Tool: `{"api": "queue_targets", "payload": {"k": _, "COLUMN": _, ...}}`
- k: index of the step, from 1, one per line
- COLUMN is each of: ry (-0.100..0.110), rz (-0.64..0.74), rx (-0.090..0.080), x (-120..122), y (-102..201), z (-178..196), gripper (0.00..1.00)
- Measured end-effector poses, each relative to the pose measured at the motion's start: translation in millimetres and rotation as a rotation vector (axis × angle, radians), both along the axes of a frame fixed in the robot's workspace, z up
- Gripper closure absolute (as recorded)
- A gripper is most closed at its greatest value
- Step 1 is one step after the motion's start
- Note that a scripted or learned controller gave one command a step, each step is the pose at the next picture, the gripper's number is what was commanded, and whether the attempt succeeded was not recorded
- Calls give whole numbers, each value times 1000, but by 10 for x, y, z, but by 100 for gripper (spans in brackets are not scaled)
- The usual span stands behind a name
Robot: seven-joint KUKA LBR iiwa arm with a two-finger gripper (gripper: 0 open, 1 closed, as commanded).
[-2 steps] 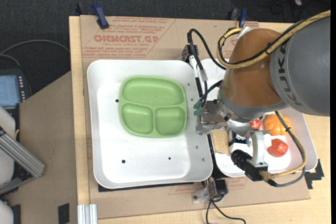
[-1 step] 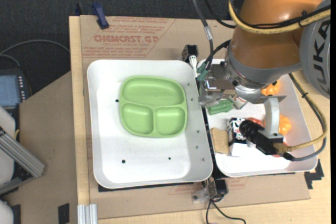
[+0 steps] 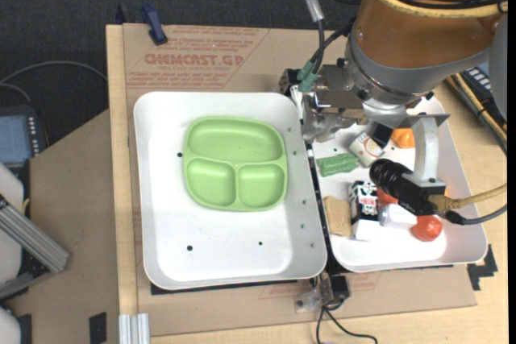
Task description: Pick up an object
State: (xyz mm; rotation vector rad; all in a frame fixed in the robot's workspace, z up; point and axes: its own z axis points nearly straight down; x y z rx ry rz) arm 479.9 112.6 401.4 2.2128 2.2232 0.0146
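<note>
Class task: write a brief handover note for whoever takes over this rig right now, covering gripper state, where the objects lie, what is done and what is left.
Gripper: above the right bin; open or shut cannot be told; nothing seen in its hold.
Things: green block, orange piece and red ball lie in the right bin; green divided plate lies in the left bin.
Done: no object picked up.
Left: grasp one object and lift it.
</note>
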Motion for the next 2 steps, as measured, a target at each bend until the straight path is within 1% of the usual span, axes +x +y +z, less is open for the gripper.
{"api": "queue_targets", "payload": {"k": 1, "ry": 21, "rz": -6, "rx": -6, "x": -20, "y": 24, "z": -1068, "gripper": 100}}
{"api": "queue_targets", "payload": {"k": 2, "ry": -6, "rz": -1, "rx": 2, "x": 21, "y": 162, "z": 274, "gripper": 100}}
